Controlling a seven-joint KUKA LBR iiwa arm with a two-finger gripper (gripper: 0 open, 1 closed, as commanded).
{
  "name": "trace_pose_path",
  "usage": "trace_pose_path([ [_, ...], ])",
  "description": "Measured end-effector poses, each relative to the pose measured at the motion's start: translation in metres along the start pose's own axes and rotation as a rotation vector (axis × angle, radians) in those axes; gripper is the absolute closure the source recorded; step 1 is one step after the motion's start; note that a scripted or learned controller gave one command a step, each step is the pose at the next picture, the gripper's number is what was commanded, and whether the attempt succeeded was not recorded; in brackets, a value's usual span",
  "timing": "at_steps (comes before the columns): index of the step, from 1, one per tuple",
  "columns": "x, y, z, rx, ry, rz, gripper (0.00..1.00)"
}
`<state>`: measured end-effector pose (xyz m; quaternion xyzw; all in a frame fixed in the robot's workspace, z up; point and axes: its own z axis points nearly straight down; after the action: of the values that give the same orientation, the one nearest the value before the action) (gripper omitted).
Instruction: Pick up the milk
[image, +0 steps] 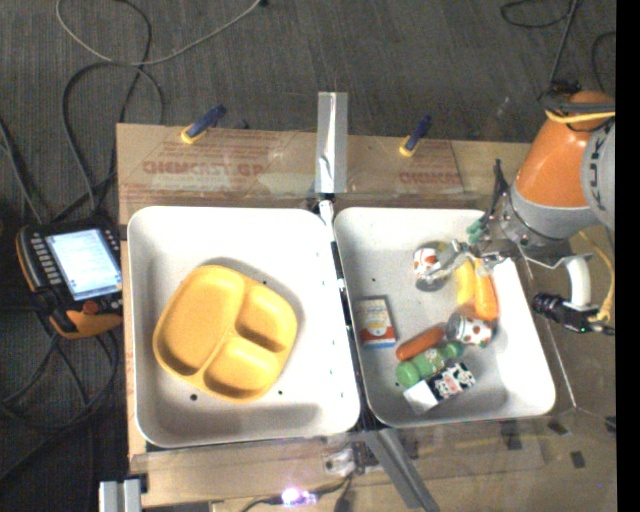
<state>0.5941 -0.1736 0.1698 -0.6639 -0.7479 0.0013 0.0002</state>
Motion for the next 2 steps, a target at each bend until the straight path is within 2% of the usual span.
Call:
trace_pose_path([
  [1, 0.0351, -0.0993, 0.0796, -0.016, -0.005, -0.244, 0.0],
  [2, 0.0357, -0.0985, 0.07, -0.018, -0.005, -0.244, 1.0],
])
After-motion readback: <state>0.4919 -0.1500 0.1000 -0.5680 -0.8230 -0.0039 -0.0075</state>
